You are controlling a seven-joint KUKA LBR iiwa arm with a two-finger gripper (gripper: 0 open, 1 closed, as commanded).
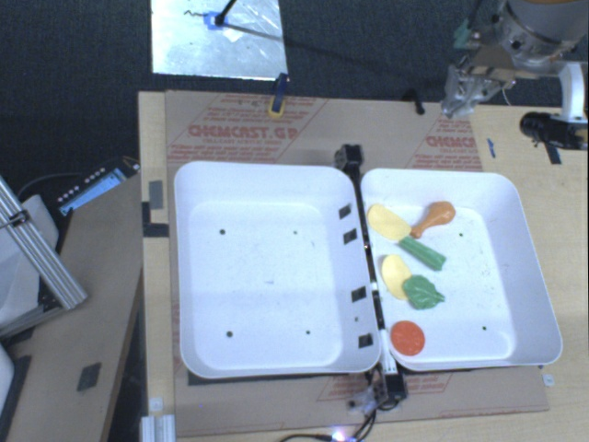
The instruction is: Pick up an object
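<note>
Wooden bench [239, 132], arm raised, claw [463, 95] above right bin's [529, 274] far edge

Even bright light, soft shadows, slight blur

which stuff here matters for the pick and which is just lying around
For the job: gripper; in the right bin: orange drumstick, yellow pieces, green stick, green leaf, red disc.

Lying about: left bin, foil sheet.
</note>
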